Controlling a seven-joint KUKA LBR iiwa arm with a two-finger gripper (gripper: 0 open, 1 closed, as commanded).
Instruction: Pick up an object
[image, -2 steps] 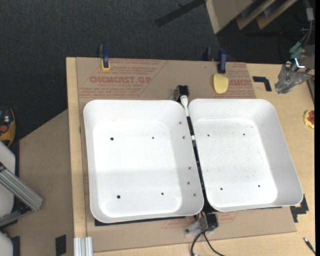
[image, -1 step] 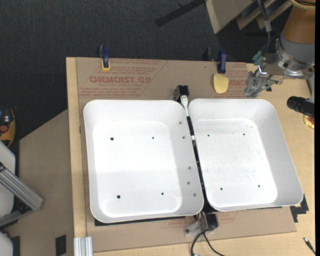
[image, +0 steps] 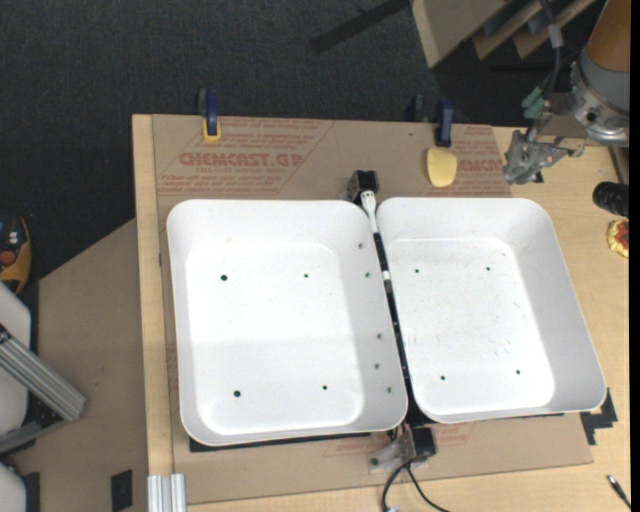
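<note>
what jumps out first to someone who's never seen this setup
Two big white bins, the left bin and the right bin, sit side by side on a brown board. A small yellow piece lies on the board just behind the right bin, with the claw near it at upper right.

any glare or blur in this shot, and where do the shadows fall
Camera view: the left bin shows a soft shadow band across its upper floor, brighter below; the right bin is evenly lit, no harsh glare; the gripper at top right looks slightly soft.
</note>
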